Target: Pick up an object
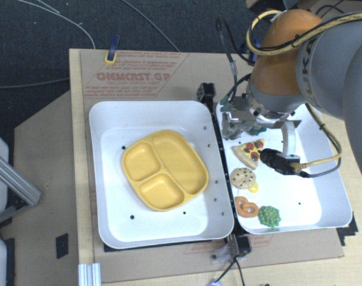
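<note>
Gripper (239,126) being positioned above pizza slice (250,151) (right bin (324,177), 4 toys clustered); claw state cannot be told.

The arm (333,52) is smooth grey with a rounded orange band (285,46) above the wrist. A yellow cable (270,25) loops over the band, with black cables alongside. The gripper (240,121) is bare metal and black parts, with small greenish fittings.
</note>
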You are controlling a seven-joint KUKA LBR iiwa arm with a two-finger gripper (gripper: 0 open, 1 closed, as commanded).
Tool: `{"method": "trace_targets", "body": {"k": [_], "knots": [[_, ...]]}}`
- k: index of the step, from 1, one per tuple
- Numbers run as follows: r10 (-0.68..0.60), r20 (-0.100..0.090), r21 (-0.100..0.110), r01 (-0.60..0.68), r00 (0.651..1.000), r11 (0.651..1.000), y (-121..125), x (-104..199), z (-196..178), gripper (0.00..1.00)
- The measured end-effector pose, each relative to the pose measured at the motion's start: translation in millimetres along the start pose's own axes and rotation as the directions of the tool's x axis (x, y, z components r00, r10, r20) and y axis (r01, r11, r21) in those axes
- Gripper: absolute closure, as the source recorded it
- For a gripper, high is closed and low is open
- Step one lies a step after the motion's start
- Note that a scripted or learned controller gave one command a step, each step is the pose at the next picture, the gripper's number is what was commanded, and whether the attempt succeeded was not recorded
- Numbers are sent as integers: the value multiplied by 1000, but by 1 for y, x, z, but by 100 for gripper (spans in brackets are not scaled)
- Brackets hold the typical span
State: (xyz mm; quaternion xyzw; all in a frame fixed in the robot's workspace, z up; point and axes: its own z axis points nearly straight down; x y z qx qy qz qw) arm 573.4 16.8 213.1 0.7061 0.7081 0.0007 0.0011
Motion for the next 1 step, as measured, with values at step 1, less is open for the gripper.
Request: {"method": "trace_targets", "body": {"k": [1], "knots": [[-1,-1,-1,1,1000,1000,18,45,2,100]]}}
